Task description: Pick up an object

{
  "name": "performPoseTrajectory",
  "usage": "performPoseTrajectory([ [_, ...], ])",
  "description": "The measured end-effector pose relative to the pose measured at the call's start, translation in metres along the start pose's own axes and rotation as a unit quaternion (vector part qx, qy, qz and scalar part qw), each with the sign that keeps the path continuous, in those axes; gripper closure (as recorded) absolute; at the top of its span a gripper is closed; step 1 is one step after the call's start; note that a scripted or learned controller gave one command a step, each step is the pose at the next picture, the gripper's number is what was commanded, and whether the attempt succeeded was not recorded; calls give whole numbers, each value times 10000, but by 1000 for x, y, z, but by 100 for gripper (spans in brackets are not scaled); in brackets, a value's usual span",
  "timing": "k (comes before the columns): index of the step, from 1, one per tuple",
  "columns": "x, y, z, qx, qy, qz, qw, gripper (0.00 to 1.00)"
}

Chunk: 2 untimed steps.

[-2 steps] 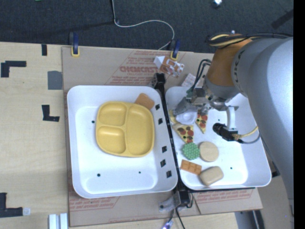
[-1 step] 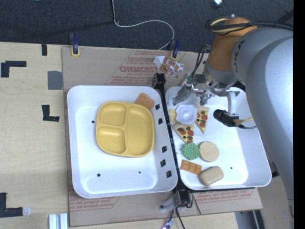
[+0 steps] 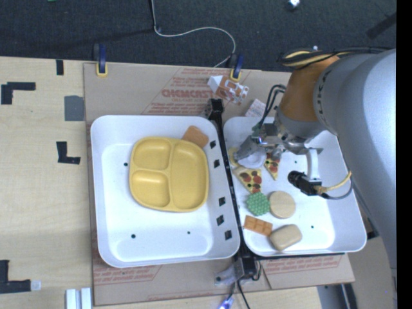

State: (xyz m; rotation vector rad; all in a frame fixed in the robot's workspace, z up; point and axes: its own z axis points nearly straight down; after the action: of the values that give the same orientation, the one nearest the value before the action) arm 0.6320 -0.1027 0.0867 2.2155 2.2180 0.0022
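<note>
The tool hangs low in the right bin above a pizza slice; its grip state is unclear

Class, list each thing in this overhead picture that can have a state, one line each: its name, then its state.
Yellow divided plastic plate: upright in the left white bin, compartments bare.
Orange-brown toy piece: tucked against the plate's upper right rim.
Toy pizza slice: flat in the right white bin.
Green round toy: flat, beside a beige round toy.
Two-finger gripper: lowered over the right bin.
</note>
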Motion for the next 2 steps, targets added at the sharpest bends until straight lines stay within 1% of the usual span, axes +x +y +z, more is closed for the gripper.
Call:
performPoseTrajectory([
  [1, 3, -31, -2, -26, -2, -4, 10000, 0],
  [2, 5, -94, -2, -24, 2, 5, 10000, 0],
])
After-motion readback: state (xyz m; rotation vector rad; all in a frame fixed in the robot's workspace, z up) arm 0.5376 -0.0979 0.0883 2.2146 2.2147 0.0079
